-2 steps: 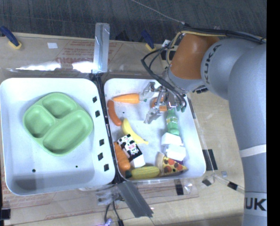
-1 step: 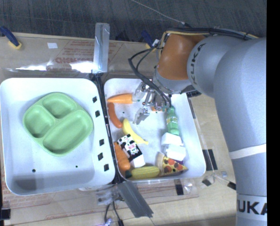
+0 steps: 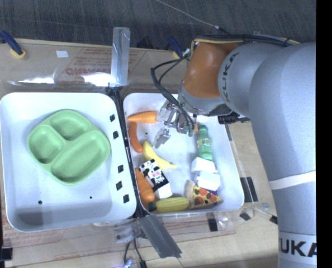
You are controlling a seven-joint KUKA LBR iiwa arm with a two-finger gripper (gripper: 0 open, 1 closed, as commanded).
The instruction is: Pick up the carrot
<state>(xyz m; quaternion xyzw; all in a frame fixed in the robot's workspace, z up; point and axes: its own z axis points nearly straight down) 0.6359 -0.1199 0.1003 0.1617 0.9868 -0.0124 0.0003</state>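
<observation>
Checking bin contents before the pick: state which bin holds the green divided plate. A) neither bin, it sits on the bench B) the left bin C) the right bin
B: the green divided plate lies alone in the left bin, while the carrot and other toy food lie in the right bin.

Grey arm (image 3: 278, 94), orange wrist band, black KUKA lettering, black cables, silver metal hand (image 3: 169, 128)

- The gripper (image 3: 167, 128) hangs over the right bin (image 3: 231, 166), fingers apart with nothing between them.
- A carrot (image 3: 142, 116) lies just left of it, near the bin's far wall.
- A green divided plate (image 3: 69, 145) sits in the left bin (image 3: 15, 166).
</observation>
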